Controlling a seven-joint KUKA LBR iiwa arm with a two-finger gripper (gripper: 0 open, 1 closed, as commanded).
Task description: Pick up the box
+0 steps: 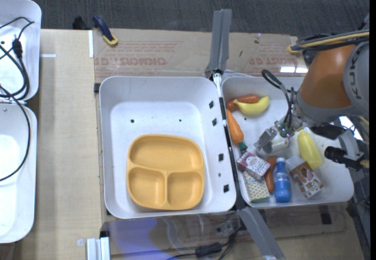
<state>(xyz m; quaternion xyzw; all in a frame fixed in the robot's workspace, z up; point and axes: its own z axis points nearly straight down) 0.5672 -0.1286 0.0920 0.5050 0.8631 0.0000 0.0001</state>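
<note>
Three small boxes lie in the right bin (341, 191). A red-and-white box (254, 165) rests near the bin's left wall. Below it is a pale patterned box (257, 190). A brown-and-white box (307, 180) sits toward the front right. My gripper (272, 140) hangs low over the middle of this bin, just above and to the right of the red-and-white box. Nothing is visibly held in it. The grey arm with its orange band (329, 79) comes in from the right.
Also in the right bin are a banana (254, 106), a red pepper (247, 99), a carrot (235, 127), a yellow bottle (309, 148) and a blue bottle (282, 181). The left bin (117, 106) holds an orange divided plate (166, 172).
</note>
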